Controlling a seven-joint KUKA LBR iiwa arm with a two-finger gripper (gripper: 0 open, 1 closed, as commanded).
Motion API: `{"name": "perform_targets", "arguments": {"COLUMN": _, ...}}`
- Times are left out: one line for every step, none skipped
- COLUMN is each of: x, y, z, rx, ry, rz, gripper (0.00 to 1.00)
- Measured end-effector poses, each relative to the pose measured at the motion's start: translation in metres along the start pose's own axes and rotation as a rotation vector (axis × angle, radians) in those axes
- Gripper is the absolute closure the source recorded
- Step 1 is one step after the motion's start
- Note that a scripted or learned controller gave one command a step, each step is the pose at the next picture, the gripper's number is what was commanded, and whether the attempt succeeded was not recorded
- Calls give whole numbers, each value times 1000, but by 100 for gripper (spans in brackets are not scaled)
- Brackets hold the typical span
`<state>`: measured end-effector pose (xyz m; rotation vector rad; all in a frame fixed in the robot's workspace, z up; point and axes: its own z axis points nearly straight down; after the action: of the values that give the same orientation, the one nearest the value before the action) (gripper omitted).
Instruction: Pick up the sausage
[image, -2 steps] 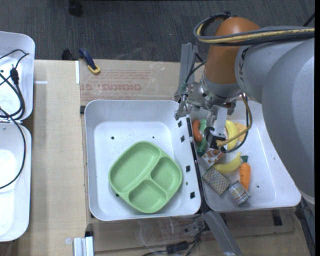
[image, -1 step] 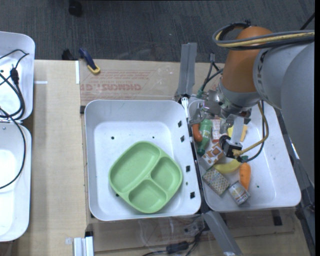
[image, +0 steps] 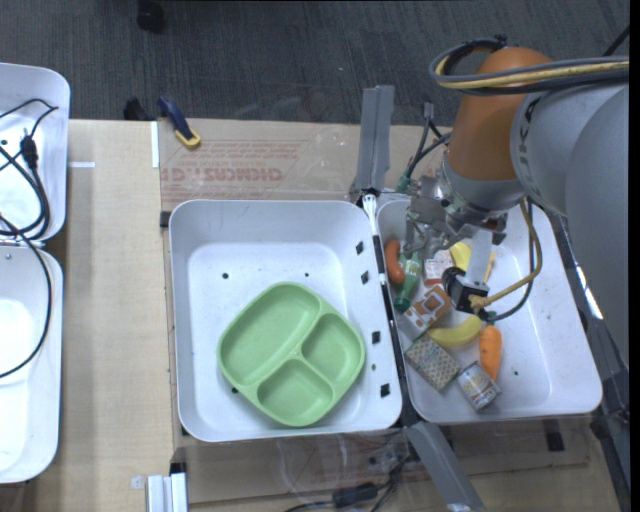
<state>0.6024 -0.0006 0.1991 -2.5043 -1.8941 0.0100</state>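
Gripper low in right bin, upper right of frame, over cluttered food items; can't tell its state. Sausage lies beside it, not yet lifted.

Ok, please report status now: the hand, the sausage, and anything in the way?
Hand low in right bin. Sausage at bin's left wall, not lifted. Green bottle and banana crowd close.
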Motion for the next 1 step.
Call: {"name": "perform_targets", "arguments": {"x": 0, "y": 0, "z": 0, "rx": 0, "ry": 0, "rz": 0, "gripper": 0}}
